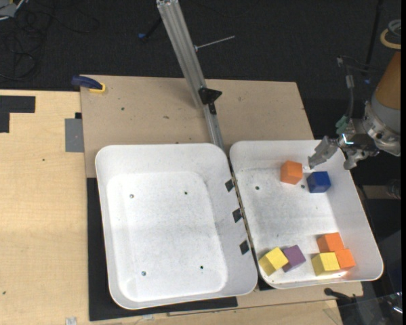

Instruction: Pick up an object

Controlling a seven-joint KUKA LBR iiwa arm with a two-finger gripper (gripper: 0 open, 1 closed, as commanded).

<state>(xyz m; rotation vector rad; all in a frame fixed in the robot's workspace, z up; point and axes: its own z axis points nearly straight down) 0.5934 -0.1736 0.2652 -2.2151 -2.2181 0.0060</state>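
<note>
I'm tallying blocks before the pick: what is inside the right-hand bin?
The right-hand bin holds seven blocks: orange and blue near the gripper, then yellow, purple, yellow and two orange. Anything under them is covered.

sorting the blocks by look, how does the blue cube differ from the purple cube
The blue cube lies at the right bin's far end, close below the pincer; the purple cube lies at the near end. Blue sits apart from its orange neighbour; purple touches a yellow cube. Both are small blocks.
</note>
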